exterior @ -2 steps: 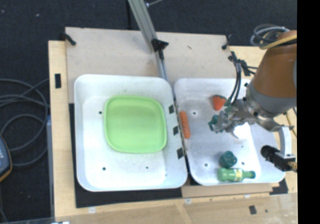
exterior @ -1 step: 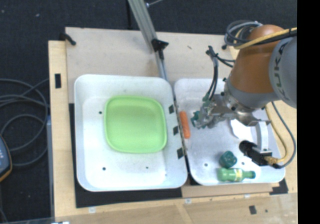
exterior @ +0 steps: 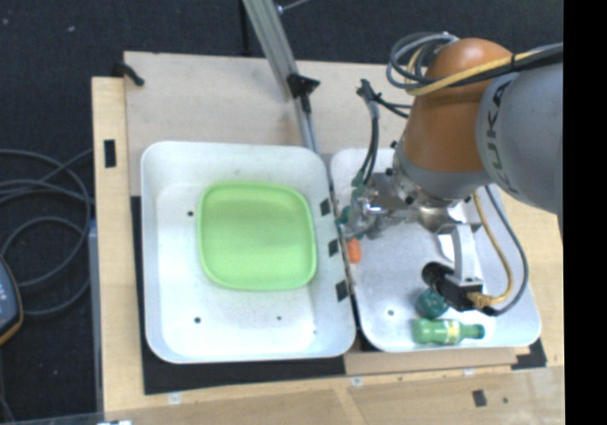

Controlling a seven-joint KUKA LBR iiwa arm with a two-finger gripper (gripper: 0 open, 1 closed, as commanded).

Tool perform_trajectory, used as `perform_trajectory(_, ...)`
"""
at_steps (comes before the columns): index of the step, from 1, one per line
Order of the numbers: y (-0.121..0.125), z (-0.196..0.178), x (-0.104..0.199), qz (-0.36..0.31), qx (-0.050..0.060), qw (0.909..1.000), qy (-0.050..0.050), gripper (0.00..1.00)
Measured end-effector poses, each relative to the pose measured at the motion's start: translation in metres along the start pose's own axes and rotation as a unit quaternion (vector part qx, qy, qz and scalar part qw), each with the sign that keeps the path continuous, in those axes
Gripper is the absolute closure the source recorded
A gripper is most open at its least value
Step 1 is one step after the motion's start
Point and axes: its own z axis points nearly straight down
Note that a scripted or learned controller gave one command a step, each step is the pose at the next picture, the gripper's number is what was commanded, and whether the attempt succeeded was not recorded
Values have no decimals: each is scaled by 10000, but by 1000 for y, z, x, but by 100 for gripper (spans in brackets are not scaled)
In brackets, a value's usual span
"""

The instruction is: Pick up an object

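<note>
At the near edge of the right bin we see a green bottle lying on its side, close to the near wall. Just behind it sits a small teal thing; we cannot make out what it is. Both rest on the bin floor, untouched.

Farther in, against the left wall of that same bin, lies a small orange piece. The gripper hangs right over it, near the wall that divides the two bins. The wrist hides the gripper's working end from us, so we cannot tell whether it is open or closed. We also cannot tell whether it touches the orange piece. Nothing we can see is lifted or held.

In the left bin a green plate lies flat in the middle, well apart from the gripper.

Above and behind, the arm bends down over the far half of the right bin.

We judge the task to be at an early stage. The approach looks made, and the orange piece seems the likely target. The grasp itself is not confirmed, and the lift is not yet done. Every object lies in its bin.
</note>
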Motion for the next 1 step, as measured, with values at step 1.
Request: perform_trajectory(1,-5,-1,55,-2,3,10000,1,100)
